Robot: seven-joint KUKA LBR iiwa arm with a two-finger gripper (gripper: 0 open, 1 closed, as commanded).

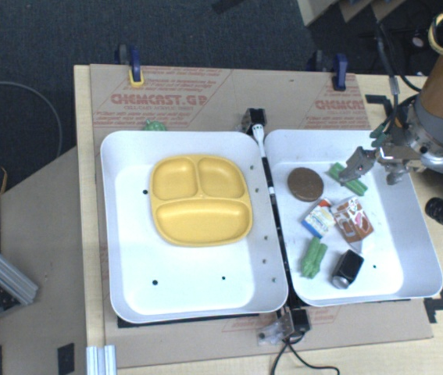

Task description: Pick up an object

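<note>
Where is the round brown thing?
The round brown disc lies in the right bin, near its upper left corner, just left of a green piece.

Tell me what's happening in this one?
A robot arm reaches in from the right, its claw poised over the far part of the right bin, near a small green piece. I can't tell that it holds anything. Also in that bin: a brown disc, two small packets, another green piece and a black object. The left bin holds a yellow divided plate.
</note>
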